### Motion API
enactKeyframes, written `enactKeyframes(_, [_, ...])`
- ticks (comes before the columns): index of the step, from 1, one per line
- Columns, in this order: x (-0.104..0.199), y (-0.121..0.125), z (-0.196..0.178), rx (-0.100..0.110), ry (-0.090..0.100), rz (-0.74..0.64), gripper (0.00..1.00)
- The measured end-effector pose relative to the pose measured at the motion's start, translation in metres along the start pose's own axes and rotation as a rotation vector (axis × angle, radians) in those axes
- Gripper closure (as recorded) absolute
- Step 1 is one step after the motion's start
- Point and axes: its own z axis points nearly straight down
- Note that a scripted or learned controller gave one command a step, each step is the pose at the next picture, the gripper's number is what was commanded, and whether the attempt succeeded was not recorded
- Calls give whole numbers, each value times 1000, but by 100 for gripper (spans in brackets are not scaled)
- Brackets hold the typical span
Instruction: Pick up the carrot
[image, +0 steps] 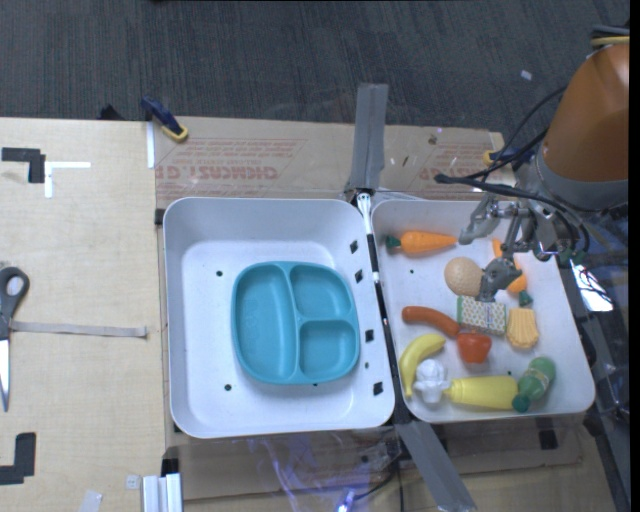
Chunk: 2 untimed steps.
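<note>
Carrot (427, 241) lies in the right bin (575, 345), near its far left corner, with its long axis running roughly left to right across the view; the thick end with a small green stub points left toward the wall between the bins and the thin orange tip points right. Both white bins sit side by side on a pale wooden bench (70, 350), with a sheet of brown cardboard (260, 160) under their far edge and dark grey carpet (250, 50) beyond. The left bin (190, 330) holds a teal divided plate (297, 322). A pair of scissors (8, 320) lies at the left edge of the bench, and a blue and yellow clip (163, 117) rests near the cardboard's far left corner. The right bin also holds a tan egg (461, 275), a red sausage (432, 318), a banana (418, 355), a red tomato (474, 347), a yellow corn cob (484, 392), a green bottle-shaped piece (535, 383), a wedge of cheese (522, 328) and a patterned block (483, 316). The grey arm (590, 120) reaches in from the right, and its jaws (497, 277) hang over the middle of the right bin, just right of the egg; how wide they stand I cannot tell. The carrot sits apart from the jaws, to their left and farther back, untouched.
</note>
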Motion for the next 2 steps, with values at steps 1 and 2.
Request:
enactKeyframes(1, [-26,-99,14,0,-2,-142,0])
enactKeyframes(2, [-66,-117,149,1,-3,-279,0])
